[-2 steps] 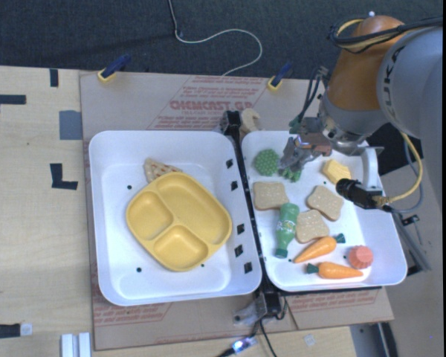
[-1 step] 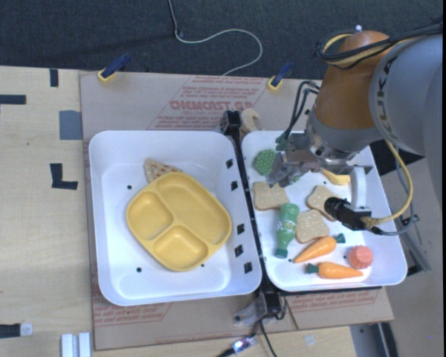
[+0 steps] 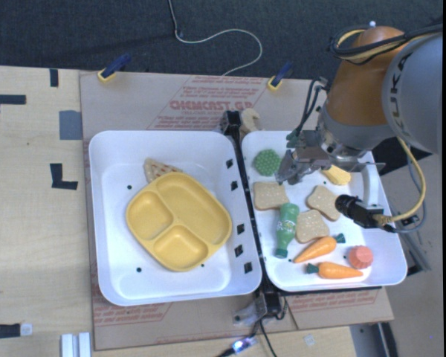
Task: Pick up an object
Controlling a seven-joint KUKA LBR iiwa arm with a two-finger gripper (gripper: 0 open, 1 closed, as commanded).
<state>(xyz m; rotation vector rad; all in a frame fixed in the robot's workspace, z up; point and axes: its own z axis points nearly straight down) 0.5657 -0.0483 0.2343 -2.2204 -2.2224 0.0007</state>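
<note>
Gripper: the gripper (image 3: pixel 296 168) hung low over the right bin's (image 3: pixel 392 275) far half, dark metal; I could not tell its state.
Nearest items: a round green ridged disc (image 3: pixel 267 161) lay just left of it; a bread slice (image 3: pixel 270 195), tan and squarish, lay just below it.
Yellow wedge: a small smooth block (image 3: pixel 337 174) lay just right of the gripper.
More bread: a second slice (image 3: pixel 325 202) and a third (image 3: pixel 311 225) lay nearer the bin's middle.
Bottle: a green plastic bottle (image 3: pixel 285 228) lay between the first and third slices.
Carrots: two orange tapered carrots (image 3: pixel 315 249) (image 3: pixel 338 271) lay near the front wall.
Tomato: a round red piece (image 3: pixel 360 256) sat just beside them.
Left bin: the left bin (image 3: pixel 104 155) held a glossy yellow tray (image 3: pixel 178 221) with three hollows, overlapping a tan waffle-textured wedge (image 3: pixel 157 170).
</note>
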